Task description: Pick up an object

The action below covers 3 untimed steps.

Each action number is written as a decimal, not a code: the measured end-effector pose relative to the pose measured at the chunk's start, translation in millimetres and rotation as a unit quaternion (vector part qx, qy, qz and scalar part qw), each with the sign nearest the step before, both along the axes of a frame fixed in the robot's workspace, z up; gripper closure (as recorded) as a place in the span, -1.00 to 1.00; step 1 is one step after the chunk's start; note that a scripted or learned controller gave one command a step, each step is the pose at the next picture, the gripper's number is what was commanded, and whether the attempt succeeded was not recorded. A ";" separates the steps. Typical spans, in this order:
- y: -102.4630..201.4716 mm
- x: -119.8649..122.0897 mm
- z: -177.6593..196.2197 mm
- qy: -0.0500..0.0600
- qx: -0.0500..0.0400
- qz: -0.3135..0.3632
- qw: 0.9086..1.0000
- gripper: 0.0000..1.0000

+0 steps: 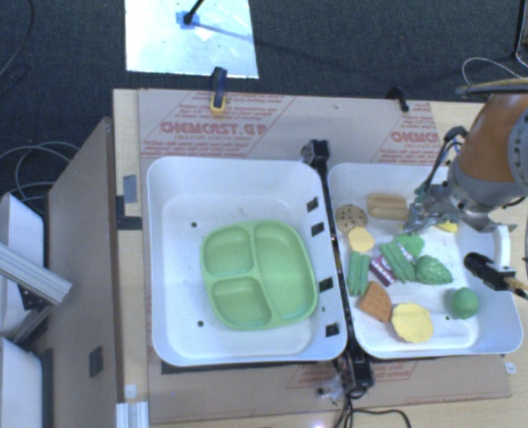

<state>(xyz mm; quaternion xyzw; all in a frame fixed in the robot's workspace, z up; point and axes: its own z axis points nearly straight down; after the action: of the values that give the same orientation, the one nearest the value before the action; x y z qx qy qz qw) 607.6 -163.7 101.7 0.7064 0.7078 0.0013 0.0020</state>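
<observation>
I watch from above as the grey arm (505,145) with its orange band enters at 3 o'clock and is cut off by the frame edge; its wrist covers the upper right of the right bin (505,333). The gripper (422,210) sits low over the toy food, and I cannot tell whether its fingers are parted or closed, because the wrist body and cabling hide them; no object is visibly between them. Just at 9 o'clock of the gripper lies a tan bread-like piece (388,207), long axis running 3 to 9 o'clock. At 6 o'clock of the gripper, a green leafy item (432,269) and a pale green ribbed piece (398,259) overlap, so their outlines are hard to separate; a small purple piece (382,271) is partly tucked under them. A green bean pod (358,273) lies with its long axis roughly 12 to 6 o'clock. A speckled cookie (350,215), yellow disc (361,240), orange wedge (375,302), yellow lumpy piece (412,322) and green ball (464,302) lie around them. The left bin (179,239) holds a green divided tray (259,275).
</observation>
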 end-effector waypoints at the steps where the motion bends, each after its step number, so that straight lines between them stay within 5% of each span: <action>1: -38.2 -27.9 104.6 -0.003 -0.002 -0.002 1.000 1.00; 2: 31.6 -54.0 56.2 0.004 0.003 0.003 1.000 1.00; 3: 27.1 -52.9 58.6 0.002 0.000 0.000 1.000 -1.00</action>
<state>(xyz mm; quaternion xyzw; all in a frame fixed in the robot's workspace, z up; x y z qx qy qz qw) 554.7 -136.6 160.4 0.7063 0.7079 0.0004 0.0005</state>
